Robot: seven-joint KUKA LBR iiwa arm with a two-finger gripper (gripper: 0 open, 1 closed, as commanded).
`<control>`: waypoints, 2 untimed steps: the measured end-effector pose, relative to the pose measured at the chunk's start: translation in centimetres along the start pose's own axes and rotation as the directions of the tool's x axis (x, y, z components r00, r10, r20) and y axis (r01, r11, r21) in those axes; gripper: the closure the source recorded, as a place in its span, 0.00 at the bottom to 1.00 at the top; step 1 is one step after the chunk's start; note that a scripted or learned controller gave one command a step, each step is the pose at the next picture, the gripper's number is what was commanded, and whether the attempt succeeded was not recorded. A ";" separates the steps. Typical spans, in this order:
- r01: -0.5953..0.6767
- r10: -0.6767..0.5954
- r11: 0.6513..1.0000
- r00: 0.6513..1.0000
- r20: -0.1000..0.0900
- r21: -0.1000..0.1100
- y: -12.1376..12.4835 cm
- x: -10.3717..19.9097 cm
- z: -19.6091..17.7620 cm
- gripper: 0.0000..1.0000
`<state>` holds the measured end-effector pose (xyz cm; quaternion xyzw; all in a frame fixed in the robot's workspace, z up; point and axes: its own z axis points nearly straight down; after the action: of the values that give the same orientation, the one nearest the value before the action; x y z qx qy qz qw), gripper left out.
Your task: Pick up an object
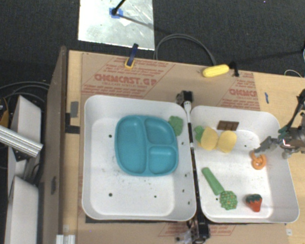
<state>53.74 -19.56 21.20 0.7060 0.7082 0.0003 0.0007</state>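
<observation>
Orange object (258, 162) | near right bin (287, 179) edge | fingers (260, 150) above, state unclear

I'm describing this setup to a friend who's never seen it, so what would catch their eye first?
Probably the big blue divided plate, which takes up much of the left bin. Next, the bright toy foods scattered in the right bin: two yellow pieces near its top, a green broccoli-like piece lower down, and a red piece at the bottom right. The gripper reaches in from the right, just above a small orange piece.
</observation>
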 end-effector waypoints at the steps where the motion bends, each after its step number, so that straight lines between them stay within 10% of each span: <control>1: 0.004 -0.004 1.000 1.000 0.000 0.001 3.7 -0.4 7.1 0.00; 2: -0.001 0.001 1.000 1.000 0.005 -0.008 3.4 -1.2 12.6 0.00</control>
<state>57.18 -20.78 8.64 0.7064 0.7078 0.0014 0.0051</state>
